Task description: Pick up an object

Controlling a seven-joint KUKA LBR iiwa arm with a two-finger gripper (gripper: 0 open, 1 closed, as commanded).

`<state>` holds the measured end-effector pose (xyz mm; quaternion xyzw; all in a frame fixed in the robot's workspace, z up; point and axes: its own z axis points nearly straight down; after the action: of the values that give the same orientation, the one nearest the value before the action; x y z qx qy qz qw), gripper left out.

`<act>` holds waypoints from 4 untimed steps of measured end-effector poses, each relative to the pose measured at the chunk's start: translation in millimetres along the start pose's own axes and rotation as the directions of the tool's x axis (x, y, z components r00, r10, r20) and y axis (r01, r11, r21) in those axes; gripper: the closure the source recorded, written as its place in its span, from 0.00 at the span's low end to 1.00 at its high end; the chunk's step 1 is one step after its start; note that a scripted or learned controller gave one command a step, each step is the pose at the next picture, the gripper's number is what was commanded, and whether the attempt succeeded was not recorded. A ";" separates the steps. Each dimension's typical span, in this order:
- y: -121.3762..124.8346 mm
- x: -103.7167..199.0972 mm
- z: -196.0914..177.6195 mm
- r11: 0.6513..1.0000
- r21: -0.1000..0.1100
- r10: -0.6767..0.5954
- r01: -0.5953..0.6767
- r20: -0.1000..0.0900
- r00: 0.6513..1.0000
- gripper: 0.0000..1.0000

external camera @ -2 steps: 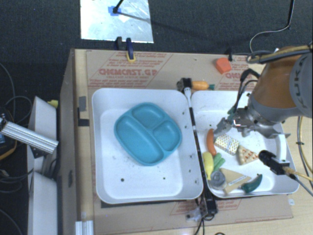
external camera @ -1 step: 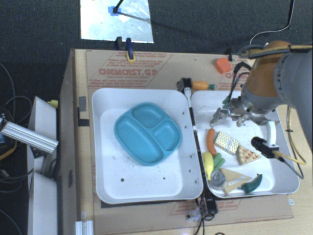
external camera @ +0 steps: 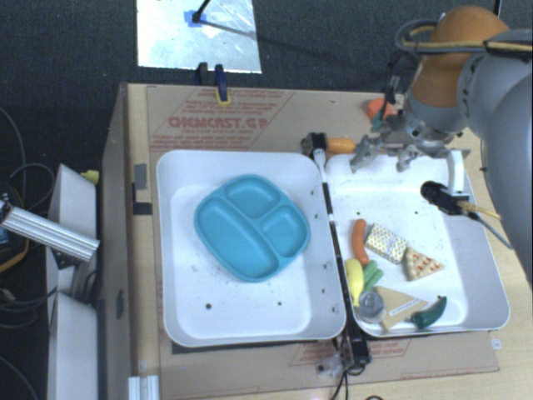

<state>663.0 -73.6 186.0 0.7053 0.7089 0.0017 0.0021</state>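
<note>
- Nearest, along the right bin's (external camera: 491, 294) near edge, lie a green pepper (external camera: 430, 312), a tan wedge (external camera: 403, 303) and a small round lid (external camera: 371, 304); any of them could serve as the object to pick.
- Farther in lie a carrot (external camera: 359, 237), a patterned block (external camera: 386, 242) and a pizza slice (external camera: 420, 264), bunched toward the divider.
- Left bin (external camera: 179, 307) holds a blue divided plate (external camera: 252, 225).
- Gripper (external camera: 385, 150) hovers over the right bin's far edge, well apart from the toys; fingers look spread, gripping nothing.

Both white bins (external camera: 241, 327) looked like smooth, faintly glossy plastic, the right one lightly speckled. The blue divided tray (external camera: 251, 226) had a matt plastic finish. Under them the desk (external camera: 216, 115) showed printed brown cardboard. The arm (external camera: 500, 82) had a smooth grey shell and a glossy orange band (external camera: 454, 32). A shiny foil-like sheet (external camera: 196, 23) lay on dark, rough carpet (external camera: 58, 65).
</note>
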 end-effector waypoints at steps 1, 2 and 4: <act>-80.9 20.2 -26.6 1.000 0.003 0.003 -0.003 0.000 1.000 0.00; -127.4 -0.8 -7.5 1.000 0.005 0.004 -0.004 0.000 1.000 0.00; -18.4 1.5 -0.7 1.000 -0.001 0.000 0.000 0.000 1.000 0.00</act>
<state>644.6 -72.2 186.6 0.7054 0.7088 0.0021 0.0024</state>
